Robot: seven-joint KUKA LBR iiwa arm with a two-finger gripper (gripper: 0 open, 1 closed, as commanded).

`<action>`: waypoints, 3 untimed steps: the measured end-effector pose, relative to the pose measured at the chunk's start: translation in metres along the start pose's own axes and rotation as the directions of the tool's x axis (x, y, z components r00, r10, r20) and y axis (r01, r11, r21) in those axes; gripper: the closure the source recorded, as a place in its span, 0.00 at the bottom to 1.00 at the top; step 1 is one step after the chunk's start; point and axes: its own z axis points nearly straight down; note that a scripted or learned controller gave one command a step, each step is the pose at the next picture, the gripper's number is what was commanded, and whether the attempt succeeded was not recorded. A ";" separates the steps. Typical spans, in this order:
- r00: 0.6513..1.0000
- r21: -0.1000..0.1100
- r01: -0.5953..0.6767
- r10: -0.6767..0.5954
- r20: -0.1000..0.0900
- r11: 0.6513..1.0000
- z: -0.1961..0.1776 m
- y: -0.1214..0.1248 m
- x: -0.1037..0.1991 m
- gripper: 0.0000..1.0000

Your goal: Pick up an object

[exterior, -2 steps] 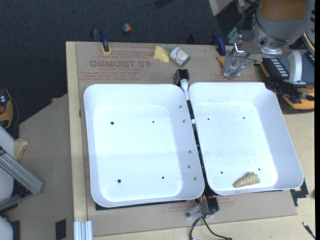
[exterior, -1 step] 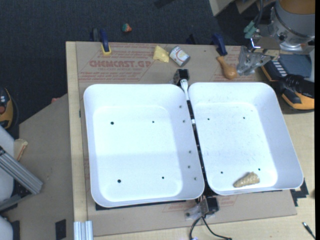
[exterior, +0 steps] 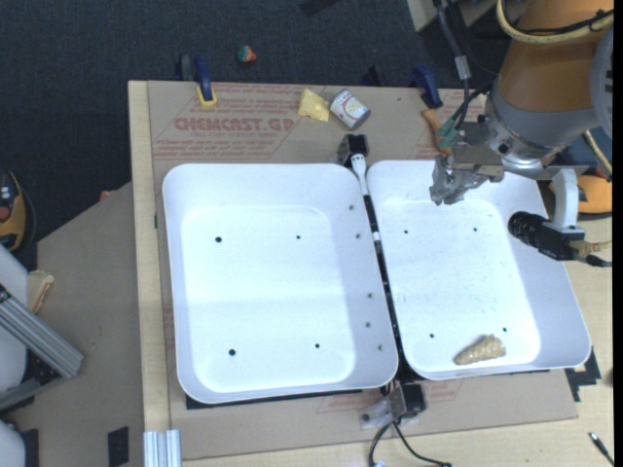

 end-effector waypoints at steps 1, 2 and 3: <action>1.000 -0.025 0.006 -0.006 0.002 1.000 -0.102 0.062 0.031 1.00; 1.000 -0.004 0.019 -0.019 -0.004 1.000 -0.068 0.018 0.229 1.00; 1.000 0.001 0.003 -0.003 0.003 1.000 0.008 -0.013 0.234 1.00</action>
